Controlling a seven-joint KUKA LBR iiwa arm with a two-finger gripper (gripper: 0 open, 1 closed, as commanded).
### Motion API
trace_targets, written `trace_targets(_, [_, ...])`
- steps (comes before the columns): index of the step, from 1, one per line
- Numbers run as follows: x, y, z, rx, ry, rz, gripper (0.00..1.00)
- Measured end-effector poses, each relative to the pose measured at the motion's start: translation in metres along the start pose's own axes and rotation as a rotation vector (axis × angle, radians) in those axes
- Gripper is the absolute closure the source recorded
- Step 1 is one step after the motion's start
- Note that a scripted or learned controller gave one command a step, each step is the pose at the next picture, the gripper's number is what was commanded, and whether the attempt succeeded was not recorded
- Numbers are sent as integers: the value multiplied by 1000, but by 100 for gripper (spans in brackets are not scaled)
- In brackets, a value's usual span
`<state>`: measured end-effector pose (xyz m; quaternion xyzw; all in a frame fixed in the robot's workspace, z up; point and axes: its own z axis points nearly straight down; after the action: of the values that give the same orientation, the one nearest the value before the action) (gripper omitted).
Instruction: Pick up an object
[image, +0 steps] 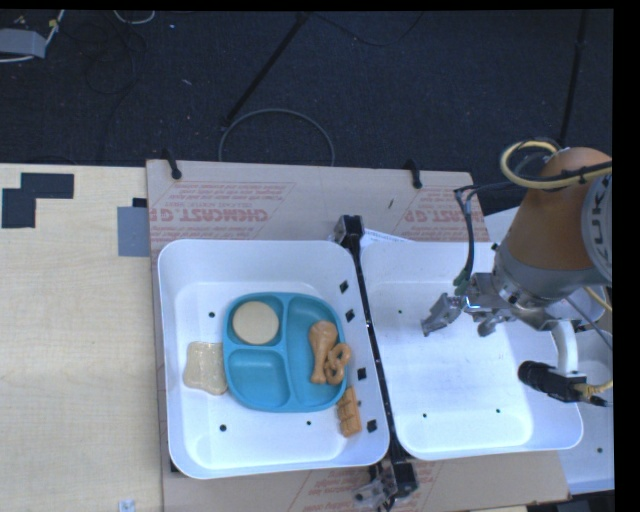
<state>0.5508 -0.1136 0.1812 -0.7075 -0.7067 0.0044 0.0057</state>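
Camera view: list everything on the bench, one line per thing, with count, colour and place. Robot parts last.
Bins: two, white, side by side on the bench.
Divided tray: one, blue, in the left bin.
Round flat piece: one, tan, in the tray's upper left compartment.
Twisted pieces: a small cluster, tan-brown, in the tray's right compartment.
Bread-like slice: one, pale tan, on the left bin floor beside the tray's left edge.
Small chunk: one, orange-brown, on the left bin floor by the tray's lower right corner.
Cardboard sheet: one, brown with red print, under the bins.
Arm: one, grey with orange band, over the right bin.
Gripper: one, grey metal, above the right bin.
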Motion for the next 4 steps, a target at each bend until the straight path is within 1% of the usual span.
trace_targets(1, [0,3,-6,-13,-2,-1,0])
trace_targets(2, [-6,6,54,-6,0,-1,0])
trace_targets(3, [-5,6,96,-9,-1,-1,0])
trace_targets(4, [-7,6,83,-11,-1,4,100])
